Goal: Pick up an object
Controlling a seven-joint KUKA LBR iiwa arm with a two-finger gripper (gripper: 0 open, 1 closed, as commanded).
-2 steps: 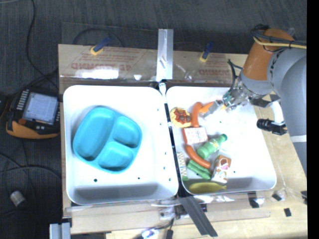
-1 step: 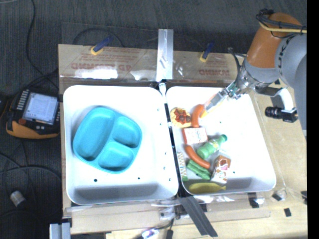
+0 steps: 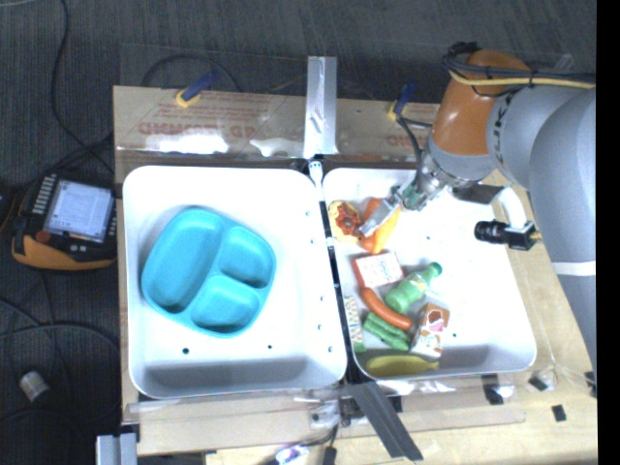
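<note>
My gripper [image 3: 390, 207] reaches down into the far left corner of the right bin [image 3: 484, 289], its tip right at an orange and yellow toy [image 3: 378, 225]. Whether it touches or holds that toy I cannot make out. Just left of the toy lies a small patterned item [image 3: 341, 216]. Nearer the front sit a red and white box [image 3: 376, 267], a green bottle [image 3: 414, 286], an orange sausage-shaped piece [image 3: 382, 309], a green vegetable [image 3: 386, 333], a printed packet [image 3: 432, 325] and a yellow piece [image 3: 392, 364].
A blue divided plate [image 3: 208, 269] lies in the left bin [image 3: 145, 356]. The wall between the two bins [image 3: 329, 279] runs close to the gripper's left. A black fitting [image 3: 504, 231] on the arm hangs over the right bin's right side.
</note>
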